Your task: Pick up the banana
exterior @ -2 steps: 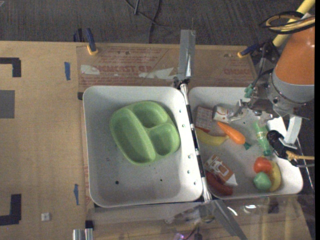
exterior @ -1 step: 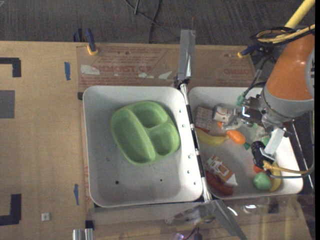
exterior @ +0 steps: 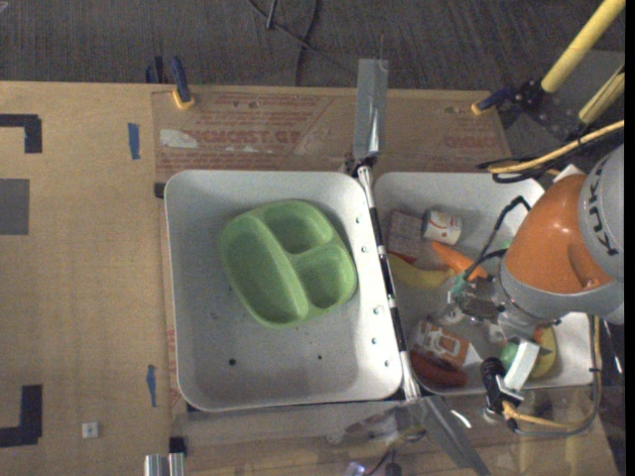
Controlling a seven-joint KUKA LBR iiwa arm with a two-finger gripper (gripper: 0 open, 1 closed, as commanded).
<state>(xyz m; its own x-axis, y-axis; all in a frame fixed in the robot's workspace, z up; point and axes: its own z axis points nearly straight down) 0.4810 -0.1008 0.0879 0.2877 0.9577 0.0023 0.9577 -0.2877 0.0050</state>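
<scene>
The yellow banana [exterior: 420, 276] lies in the right bin [exterior: 397, 194], near its left wall, with an orange carrot [exterior: 451, 257] across its upper edge. My gripper [exterior: 462, 302] hangs just right of and below the banana, over the middle of the bin. The grey wrist and the orange band of the arm hide the bin's right half. I see nothing held at the gripper's tip.
Around the banana are a brown box [exterior: 404, 233], a white cup [exterior: 443, 226], a small carton [exterior: 440, 343] and a red sausage [exterior: 437, 371]. A yellow-green thing [exterior: 545, 357] peeks out under the wrist. A green divided plate [exterior: 288, 261] sits in the left bin [exterior: 198, 365].
</scene>
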